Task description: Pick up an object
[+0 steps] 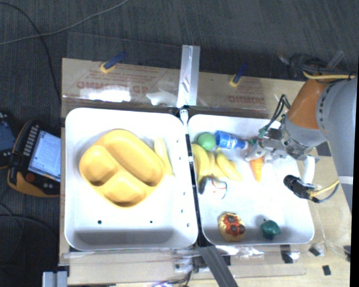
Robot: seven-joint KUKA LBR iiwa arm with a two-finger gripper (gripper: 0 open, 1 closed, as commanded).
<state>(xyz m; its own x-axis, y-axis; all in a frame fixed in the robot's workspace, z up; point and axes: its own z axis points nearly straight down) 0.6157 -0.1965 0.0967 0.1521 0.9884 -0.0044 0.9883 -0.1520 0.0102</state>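
The hand (263, 151) hovers directly above the small orange plastic carrot (257, 168), which points away from it, its grip state unclear.

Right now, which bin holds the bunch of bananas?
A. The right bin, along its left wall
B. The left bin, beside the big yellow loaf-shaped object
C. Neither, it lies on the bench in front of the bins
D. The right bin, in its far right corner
A: the bananas lie in the right bin against its left wall, next to the green ball.
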